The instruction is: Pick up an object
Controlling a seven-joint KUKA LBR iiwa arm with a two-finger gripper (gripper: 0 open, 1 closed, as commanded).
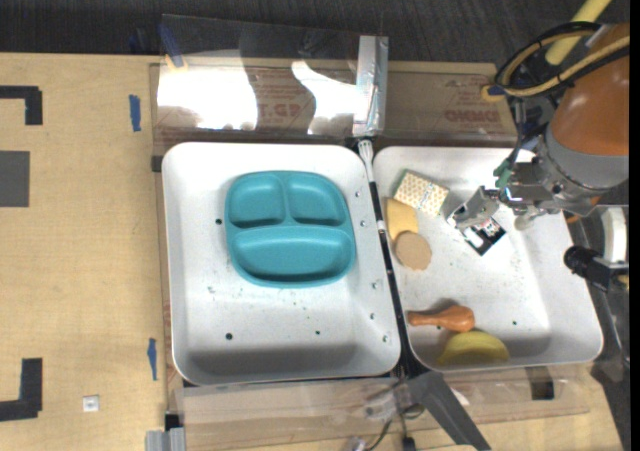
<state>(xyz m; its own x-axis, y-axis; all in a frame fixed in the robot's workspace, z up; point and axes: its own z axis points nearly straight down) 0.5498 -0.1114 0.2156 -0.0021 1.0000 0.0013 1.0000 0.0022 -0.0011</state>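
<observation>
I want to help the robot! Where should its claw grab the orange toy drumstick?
Probably the thin handle end of the orange drumstick, coming straight down from above. It lies flat in the right bin, its handle slim enough to pinch; the fat end sits close to the yellow piece.

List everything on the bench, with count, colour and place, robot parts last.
bins: 2, white, side by side on the bench
divided plate: 1, teal, in the left bin
patterned sponge: 1, cream with dots, right bin, top left
wedge: 1, yellow, right bin by the divider
round piece: 1, tan, just below the wedge
drumstick-shaped toy: 1, orange-brown, right bin, lower part
curved piece: 1, yellow, right bin's bottom edge
gripper: 1, grey and black, over the right bin
arm: 1, orange-banded, at right
</observation>
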